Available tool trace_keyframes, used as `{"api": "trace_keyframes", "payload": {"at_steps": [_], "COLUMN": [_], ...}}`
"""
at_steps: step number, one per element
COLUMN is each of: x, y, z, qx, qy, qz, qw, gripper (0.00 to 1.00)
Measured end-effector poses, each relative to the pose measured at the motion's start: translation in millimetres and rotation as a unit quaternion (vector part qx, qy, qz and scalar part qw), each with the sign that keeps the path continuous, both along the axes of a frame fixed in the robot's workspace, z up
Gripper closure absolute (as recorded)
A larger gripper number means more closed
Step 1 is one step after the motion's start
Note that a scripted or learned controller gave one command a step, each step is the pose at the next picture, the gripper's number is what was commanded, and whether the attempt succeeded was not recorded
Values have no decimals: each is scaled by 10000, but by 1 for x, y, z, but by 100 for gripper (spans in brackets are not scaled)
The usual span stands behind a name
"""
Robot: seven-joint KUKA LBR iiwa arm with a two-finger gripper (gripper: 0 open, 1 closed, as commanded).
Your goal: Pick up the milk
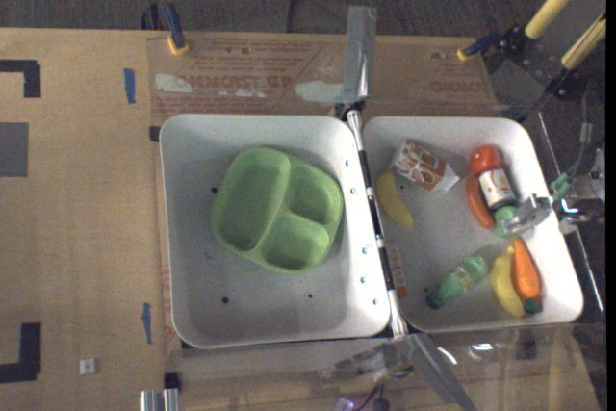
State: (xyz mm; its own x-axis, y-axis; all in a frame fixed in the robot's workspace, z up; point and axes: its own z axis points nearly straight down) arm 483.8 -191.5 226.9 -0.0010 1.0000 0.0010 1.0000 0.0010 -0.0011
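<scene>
We find the milk [424,166], a small brown-and-white carton, lying flat in the right bin [438,132], in its far half and toward the divider shared with the left bin [188,149]; its long axis runs on a diagonal, from upper left down to lower right in the camera view, and the paler, whiter end, which we take for the top though we cannot be sure, points lower right toward the orange bottle [491,185]. The gripper [527,212] sits at the bin's right side, low beside that bottle and well apart from the carton; whether its fingers are spread or closed we cannot tell, since the metal there is small and blurred, and we see nothing we could call held.

The risks, as we judge them: the gripper must cross toward the carton past the orange bottle, and a low sweep could knock it; the yellow banana [393,199] lies just beside the carton's near-left corner, so a wide descent could catch it instead; a grasp along the long axis rather than across it may not fit the carton between the fingers; the flat carton may also slide on the smooth bin floor and slip away toward the wall.
</scene>
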Motion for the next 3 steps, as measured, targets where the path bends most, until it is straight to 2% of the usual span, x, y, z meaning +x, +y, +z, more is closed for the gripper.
{"api": "trace_keyframes", "payload": {"at_steps": [1, 2, 3], "x": [71, 134, 119], "y": [87, 120, 87], "z": [-57, -42, -138], "qx": [-3, -11, -2], "qy": [-7, -11, -41], "qz": [195, -1556, -1175], "qw": [9998, 9878, 9931], "gripper": [0, 0, 0]}}
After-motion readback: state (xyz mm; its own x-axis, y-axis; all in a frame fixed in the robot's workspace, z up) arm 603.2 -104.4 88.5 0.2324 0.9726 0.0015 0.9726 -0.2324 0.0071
